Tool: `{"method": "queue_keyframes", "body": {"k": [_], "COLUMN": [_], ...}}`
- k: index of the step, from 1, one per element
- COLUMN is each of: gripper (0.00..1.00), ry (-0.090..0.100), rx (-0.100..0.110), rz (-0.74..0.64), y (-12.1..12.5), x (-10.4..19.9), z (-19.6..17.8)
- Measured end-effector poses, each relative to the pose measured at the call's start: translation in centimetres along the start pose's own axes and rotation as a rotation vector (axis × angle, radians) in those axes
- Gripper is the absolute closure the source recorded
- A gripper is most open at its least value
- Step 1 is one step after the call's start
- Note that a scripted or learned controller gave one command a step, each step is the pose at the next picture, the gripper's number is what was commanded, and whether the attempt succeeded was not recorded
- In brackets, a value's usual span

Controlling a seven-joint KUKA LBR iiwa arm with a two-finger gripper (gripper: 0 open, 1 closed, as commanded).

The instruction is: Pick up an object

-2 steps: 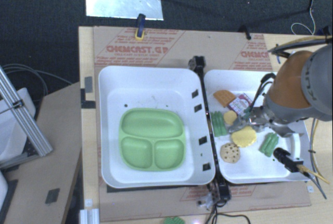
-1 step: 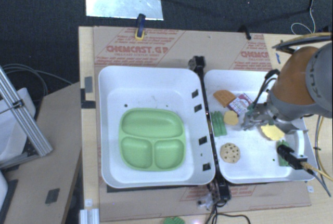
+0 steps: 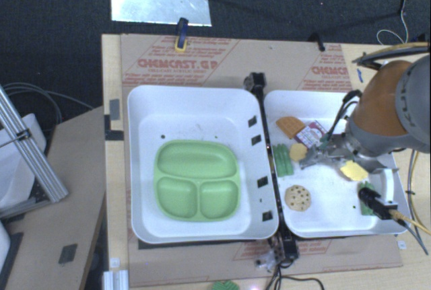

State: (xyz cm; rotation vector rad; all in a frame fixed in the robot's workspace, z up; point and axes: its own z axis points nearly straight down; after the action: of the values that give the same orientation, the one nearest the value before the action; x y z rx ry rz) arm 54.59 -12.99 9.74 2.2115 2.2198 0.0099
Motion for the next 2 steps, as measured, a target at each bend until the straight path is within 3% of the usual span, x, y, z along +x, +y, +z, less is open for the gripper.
{"method": "queue_keyframes", "body": {"k": [1,2], "gripper": [0.00,0.00], "ry": [-0.001,0.001], "rx": [0.002,0.010], "rz": [-0.002,0.008], "y": [5.4,1.1], "x": [-1.6,-8.1], "z": [-1.7,-0.4]}}
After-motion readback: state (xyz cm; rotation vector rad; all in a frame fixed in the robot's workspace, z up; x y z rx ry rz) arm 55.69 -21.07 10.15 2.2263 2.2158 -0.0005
